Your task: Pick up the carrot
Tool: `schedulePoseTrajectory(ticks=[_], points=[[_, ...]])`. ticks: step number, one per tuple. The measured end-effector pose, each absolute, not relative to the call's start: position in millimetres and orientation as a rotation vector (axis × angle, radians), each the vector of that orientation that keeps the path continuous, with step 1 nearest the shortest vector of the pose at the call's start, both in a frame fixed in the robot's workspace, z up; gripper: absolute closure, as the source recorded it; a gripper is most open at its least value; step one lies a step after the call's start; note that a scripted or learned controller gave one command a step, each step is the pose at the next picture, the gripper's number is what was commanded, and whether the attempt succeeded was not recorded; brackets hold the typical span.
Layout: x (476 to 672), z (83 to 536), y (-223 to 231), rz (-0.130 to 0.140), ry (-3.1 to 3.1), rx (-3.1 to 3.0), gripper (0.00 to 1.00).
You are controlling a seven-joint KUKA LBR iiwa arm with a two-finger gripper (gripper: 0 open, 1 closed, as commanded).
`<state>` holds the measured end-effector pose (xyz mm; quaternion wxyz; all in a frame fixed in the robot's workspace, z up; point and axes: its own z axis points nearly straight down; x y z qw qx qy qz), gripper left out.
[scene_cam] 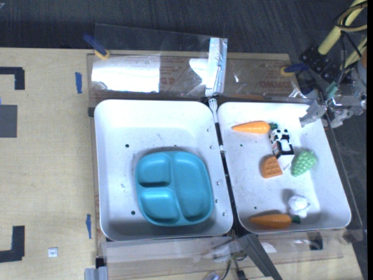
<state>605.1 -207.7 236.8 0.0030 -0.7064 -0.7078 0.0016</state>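
Observation:
Two orange carrots lie in the right bin. One carrot with a green end rests near the bin's far wall, pointing left. The other carrot lies along the near wall, its green top beside a small white object. My gripper hovers over the bin's far right corner, well to the right of the far carrot and apart from it. Nothing shows in its grasp.
A black-and-white cow toy, an orange wedge and a green grape bunch sit mid-bin between the carrots. The left bin holds a blue divided plate. Cables and arm hardware crowd the upper right.

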Motion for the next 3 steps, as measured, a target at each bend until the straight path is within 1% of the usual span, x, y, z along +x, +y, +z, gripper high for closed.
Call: schedulePoseTrajectory(ticks=[1,2,3], points=[[664.9,150.3,-170.2,0.009,-2.238,-2.191,0.00],[672.3,97.3,-123.2,-0.016,-2.096,-2.353,0.00],[673.7,108.4,-123.3,-0.016,-2.102,-2.352,1.00]])
